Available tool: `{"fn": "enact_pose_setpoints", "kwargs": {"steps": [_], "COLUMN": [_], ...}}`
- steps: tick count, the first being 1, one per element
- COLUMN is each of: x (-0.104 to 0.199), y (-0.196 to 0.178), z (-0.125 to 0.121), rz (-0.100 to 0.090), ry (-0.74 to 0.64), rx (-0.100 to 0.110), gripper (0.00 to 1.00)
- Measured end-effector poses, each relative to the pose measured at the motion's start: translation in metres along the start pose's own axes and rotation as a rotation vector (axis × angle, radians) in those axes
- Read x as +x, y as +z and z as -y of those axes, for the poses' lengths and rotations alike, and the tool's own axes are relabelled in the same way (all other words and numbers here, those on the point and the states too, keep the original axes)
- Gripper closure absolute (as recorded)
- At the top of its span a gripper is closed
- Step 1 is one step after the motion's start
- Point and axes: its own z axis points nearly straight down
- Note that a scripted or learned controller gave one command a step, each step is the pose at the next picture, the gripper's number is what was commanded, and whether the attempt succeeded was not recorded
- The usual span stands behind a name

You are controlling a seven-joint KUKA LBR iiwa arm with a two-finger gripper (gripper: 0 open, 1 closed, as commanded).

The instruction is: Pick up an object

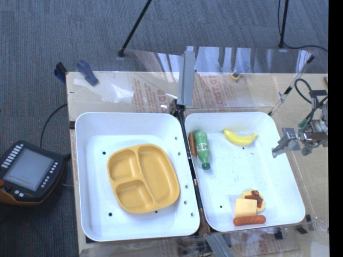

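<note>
In the camera view, the right white bin (284,197) holds a small green plastic bottle (202,149) lying on its side against the left wall, a curved yellow toy banana (240,137) near the back, and a flat pile of toy food (249,208) at the front: cheese slice, sausage, bacon. The left white bin (86,143) holds a yellow divided plastic tray (143,178). The gripper (284,143) hangs at the right bin's right rim, well apart from every item; whether it is open or closed I cannot tell. The banana looks light, stiff and smooth, probably best pinched across its middle.
</note>
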Motion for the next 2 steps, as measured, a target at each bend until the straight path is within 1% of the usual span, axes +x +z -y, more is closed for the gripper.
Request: {"fn": "enact_pose_setpoints", "kwargs": {"steps": [1, 2], "x": [0.027, 0.061], "y": [0.143, 0.184], "z": [-0.048, -0.121], "rz": [-0.006, -0.003], "ry": [-0.155, -0.228], "rx": [0.013, 0.004], "gripper": [0.00, 0.00]}}
